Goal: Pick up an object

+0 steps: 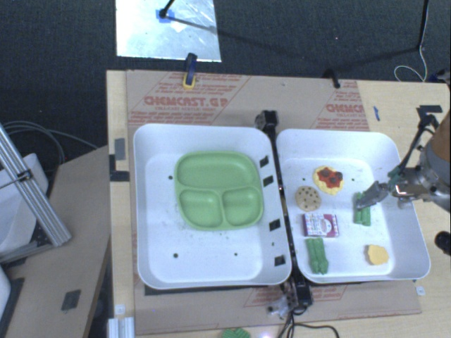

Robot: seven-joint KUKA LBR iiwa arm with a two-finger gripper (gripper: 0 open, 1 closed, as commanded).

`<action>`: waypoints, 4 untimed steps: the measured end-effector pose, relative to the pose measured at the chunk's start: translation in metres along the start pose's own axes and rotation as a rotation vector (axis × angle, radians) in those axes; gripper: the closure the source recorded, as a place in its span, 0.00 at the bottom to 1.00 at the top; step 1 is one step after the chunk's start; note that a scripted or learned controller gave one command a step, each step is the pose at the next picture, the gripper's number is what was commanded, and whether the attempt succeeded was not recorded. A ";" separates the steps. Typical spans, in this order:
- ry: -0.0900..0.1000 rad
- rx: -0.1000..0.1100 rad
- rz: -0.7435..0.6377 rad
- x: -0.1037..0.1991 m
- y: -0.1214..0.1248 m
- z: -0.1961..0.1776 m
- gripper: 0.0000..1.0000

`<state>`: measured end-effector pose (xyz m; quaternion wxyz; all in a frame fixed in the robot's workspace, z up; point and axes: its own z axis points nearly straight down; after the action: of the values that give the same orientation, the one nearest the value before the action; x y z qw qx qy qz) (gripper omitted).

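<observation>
Dark carpet is seen around a cardboard-topped bench (239,97); two white bins sit side by side on it.

Right bin (402,189) holds the loose items. A small green piece (363,215) lies at right centre of that bin, upright in the frame. The gripper (368,197) is placed at its top end, reaching in from the frame's right edge. Contact cannot be confirmed; the fingers are blurred into one grey tip, so open or clenched cannot be told, and no grasp is seen.

Other items in the right bin:
- yellow-and-red piece (328,179), upper centre, well left of the gripper
- round cookie (307,198), just below-left of it
- pink-and-white box (320,224), below the cookie, near it
- green pod (318,255), below the box, near the bin's lower edge
- yellow piece (377,255), lower right, apart from the rest

Arm (431,182) is seen at right centre of the frame, grey, with an orange patch above it at the edge.

Left bin (151,189) holds a green divided tray (217,190), set at centre; one large compartment on top, two smaller ones below.

A yellow clamp (189,72) is fixed at the bench's top edge. A silver sheet (168,20) lies on the floor at upper left. An aluminium frame (28,189) stands at far left.
</observation>
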<state>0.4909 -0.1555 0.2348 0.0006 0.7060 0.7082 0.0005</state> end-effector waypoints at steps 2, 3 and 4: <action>0.002 0.008 0.001 -0.050 0.084 0.151 0.00; -0.001 -0.004 0.002 -0.051 0.087 0.132 1.00; 0.003 -0.002 -0.007 0.036 0.032 0.029 1.00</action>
<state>0.5231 -0.1190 0.2062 0.0004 0.7036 0.7106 0.0023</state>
